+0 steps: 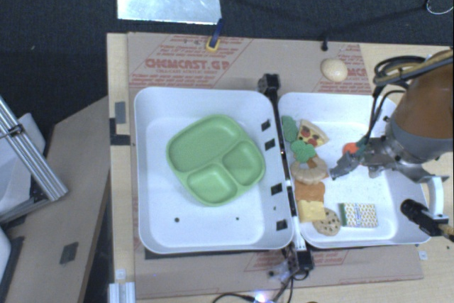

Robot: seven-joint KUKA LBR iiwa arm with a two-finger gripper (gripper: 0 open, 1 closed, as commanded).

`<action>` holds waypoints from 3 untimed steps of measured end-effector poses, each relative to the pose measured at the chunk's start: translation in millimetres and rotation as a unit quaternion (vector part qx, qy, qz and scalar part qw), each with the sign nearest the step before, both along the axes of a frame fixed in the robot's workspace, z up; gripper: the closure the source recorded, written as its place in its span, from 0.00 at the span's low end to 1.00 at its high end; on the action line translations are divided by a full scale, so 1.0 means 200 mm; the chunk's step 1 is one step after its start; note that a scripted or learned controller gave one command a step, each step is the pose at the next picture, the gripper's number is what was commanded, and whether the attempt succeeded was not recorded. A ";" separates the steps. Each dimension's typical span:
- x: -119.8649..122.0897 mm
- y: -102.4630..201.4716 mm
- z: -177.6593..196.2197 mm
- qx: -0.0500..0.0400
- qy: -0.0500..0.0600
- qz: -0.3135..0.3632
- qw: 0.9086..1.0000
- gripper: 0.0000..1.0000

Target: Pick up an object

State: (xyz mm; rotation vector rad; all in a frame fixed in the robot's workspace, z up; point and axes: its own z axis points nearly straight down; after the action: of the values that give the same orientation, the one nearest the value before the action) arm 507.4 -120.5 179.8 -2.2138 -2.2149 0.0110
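The right bin (397,227) holds several toy foods along its left side: a pizza slice (313,133), a green broccoli piece (304,150), a round bun (310,170), an orange toast (309,190), a yellow cheese block (310,209) and a cookie (327,225). A green and blue packet (358,214) lies near the bin's front. A small orange piece (350,148) sits just beside the wrist. My gripper (342,168) hangs over the middle of this bin, pointing left toward the bun, just right of it.
The left bin (152,223) carries a green divided plate (215,160). A cream ball (333,69) rests on the cardboard behind the right bin. A black divider (279,152) with clips runs between the bins. The arm's body covers the right bin's right side.
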 end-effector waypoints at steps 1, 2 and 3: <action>0.02 0.00 0.03 -0.001 -0.006 0.002 1.000 0.00; 0.02 -0.02 -0.18 -0.001 -0.005 0.000 1.000 0.00; 0.02 -0.02 -0.45 0.000 -0.004 0.000 1.000 0.00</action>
State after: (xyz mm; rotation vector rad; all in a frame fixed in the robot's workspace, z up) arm 510.5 -124.7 90.4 -2.2179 -2.2202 0.0024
